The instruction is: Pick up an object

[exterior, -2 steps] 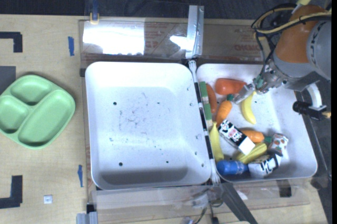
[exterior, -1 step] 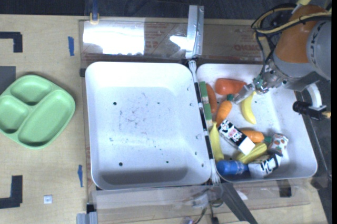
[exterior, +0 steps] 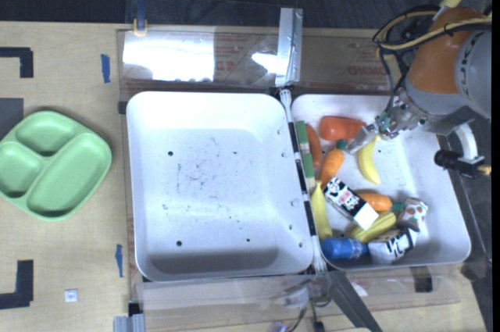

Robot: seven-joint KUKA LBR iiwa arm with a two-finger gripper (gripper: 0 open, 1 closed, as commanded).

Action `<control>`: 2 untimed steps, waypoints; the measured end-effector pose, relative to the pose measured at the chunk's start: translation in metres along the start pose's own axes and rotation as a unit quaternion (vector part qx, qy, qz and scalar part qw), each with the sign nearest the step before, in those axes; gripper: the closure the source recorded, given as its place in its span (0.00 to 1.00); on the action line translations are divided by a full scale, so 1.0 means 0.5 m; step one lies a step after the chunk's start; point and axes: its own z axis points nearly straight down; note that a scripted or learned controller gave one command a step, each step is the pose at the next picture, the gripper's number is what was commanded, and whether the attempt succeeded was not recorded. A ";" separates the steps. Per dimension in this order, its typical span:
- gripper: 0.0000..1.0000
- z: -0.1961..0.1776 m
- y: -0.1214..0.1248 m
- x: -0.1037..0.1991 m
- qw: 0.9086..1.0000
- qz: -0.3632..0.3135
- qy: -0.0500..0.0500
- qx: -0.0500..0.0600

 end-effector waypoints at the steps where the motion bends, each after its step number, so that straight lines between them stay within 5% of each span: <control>1: 0.00 0.000 0.000 0.000 1.000 0.000 0.000 0.000; 2: 0.00 0.000 0.000 0.000 1.000 0.000 0.000 0.000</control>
